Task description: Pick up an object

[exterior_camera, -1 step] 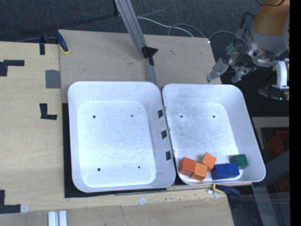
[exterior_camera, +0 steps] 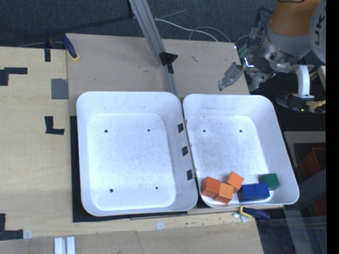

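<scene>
From the camera above, the arm sits in the upper right of the frame, its gripper hanging over the desk just beyond the far rim of the right bin, well apart from anything it could lift. How its fingers stand I cannot tell; the grey tip is too small and blurred, and nothing shows between them. The things to pick lie crowded in the lower right corner of the right bin: three orange blocks, one to the left, one a little higher, one just below and between them, all touching or nearly so; a blue block lies just right of them against the near wall, and a green block sits near the blue one's upper right end. The left bin fills the middle of the frame. These blocks look small, stiff and light, likely wood or plastic with flat faces, so they should neither crush nor sag, though smooth sides could slip under a weak pinch. The green block looks the easiest, standing freest; take it across two opposite flat faces. The orange cluster leaves little room for fingers, and the blue one hugs the sloped wall.
</scene>
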`<state>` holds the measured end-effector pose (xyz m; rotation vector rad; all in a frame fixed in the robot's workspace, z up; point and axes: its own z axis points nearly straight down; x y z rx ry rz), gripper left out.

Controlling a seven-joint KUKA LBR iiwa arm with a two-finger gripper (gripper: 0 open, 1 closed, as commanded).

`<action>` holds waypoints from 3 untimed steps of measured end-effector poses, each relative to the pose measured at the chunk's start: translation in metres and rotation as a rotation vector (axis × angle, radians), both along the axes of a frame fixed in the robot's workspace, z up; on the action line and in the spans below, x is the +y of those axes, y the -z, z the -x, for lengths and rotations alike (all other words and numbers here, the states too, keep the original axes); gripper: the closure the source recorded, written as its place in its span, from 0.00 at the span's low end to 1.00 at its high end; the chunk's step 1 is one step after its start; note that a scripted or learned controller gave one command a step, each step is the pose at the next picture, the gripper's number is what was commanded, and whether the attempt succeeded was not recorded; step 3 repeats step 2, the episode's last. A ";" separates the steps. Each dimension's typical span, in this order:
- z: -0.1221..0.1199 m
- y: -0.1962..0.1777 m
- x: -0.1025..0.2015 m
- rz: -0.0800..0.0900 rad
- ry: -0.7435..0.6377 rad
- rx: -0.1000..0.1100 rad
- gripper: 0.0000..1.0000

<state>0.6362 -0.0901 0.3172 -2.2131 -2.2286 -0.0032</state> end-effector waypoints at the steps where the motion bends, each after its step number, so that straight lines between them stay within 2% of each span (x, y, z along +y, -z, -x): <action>1: -0.032 -0.002 0.003 0.003 0.005 -0.001 0.00; 2: -0.045 -0.019 -0.116 0.006 0.012 0.000 0.00; 3: -0.045 -0.019 -0.116 0.006 0.012 0.000 0.00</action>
